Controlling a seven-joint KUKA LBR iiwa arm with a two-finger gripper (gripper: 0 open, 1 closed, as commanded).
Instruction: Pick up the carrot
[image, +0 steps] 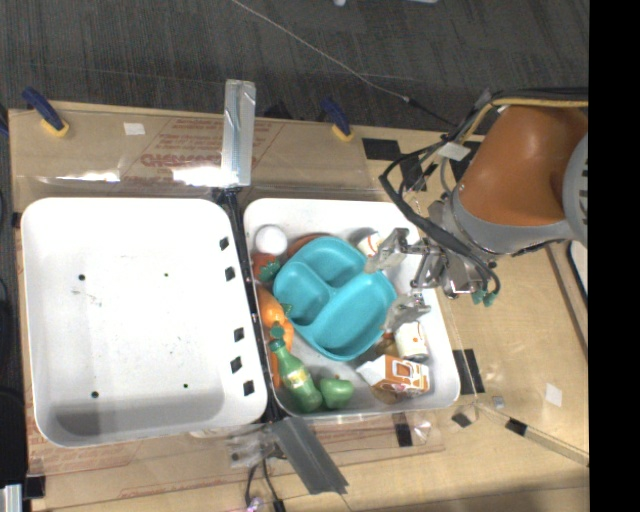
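On the bench: two shallow white plastic bins side by side, the left bin (120, 310) and the right bin (330, 212), both rounded at the corners.
Left bin floor: smooth, with a few small dark dots.
Right bin contents: crowded with about seven things, all lying close together.
Blue dishes: two, teal plastic, smooth and glossy; a divided tray (318, 278) overlaps a rounded bowl (352, 318).
Carrot (276, 318): one, orange, tapered, lying along the right bin's left wall, partly hidden under the blue dishes.
Green bottle (292, 370): one, with a yellow band, just below the carrot at the bin's near left corner.
Green vegetable (336, 391): one, rounded, beside the bottle.
White ball (270, 239): one, smooth, at the bin's far left corner.
Carton (403, 376): one small orange and white box at the near right corner.
Arm (520, 170): one, grey with an orange band, entering from the right.
Gripper (402, 276): two metal fingers spread apart over the right side of the right bin, nothing between them, well apart from the carrot.
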